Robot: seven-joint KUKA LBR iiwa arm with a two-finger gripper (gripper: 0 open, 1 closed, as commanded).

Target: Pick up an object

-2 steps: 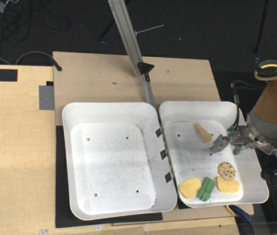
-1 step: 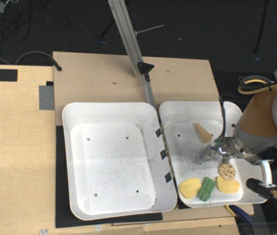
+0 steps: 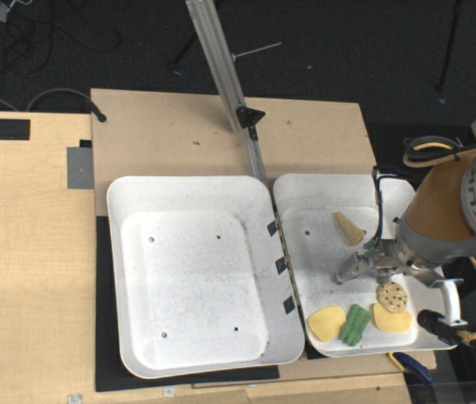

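Observation:
The right bin holds several small objects. A tan wedge lies near its middle. Along the front wall sit a yellow piece, a green piece and another yellow piece, with a round speckled cookie just behind them. My gripper hangs low over the right bin, below the tan wedge and left of the cookie, a little behind the yellow and green pieces. I see nothing held in it.
The left bin lies beside the right one, joined by black clips. A slanted aluminium bar rises behind the bins. The arm's orange band overhangs the right bin's right edge.

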